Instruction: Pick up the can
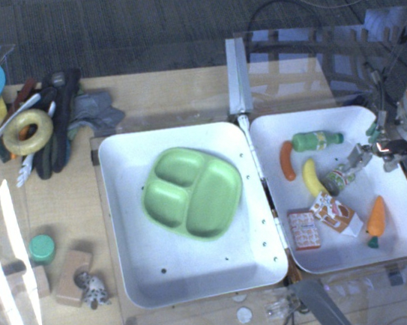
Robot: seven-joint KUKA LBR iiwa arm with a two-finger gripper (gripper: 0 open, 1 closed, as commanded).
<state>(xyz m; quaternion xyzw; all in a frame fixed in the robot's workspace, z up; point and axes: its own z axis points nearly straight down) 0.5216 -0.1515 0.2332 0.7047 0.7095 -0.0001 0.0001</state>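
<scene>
Red-labelled can [304,230] lower-left of the jaws, near but apart; their spread indiscernible.

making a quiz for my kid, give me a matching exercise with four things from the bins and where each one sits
Things:
1. green divided plate
2. green bottle
3. carrot
4. banana

Places:
A. near the right bin's front right corner
B. near the back of the right bin, lying on its side
C. alone in the left bin
D. in the right bin, below the bottle and left of the gripper

Pairs: 1-C, 2-B, 3-A, 4-D
</scene>
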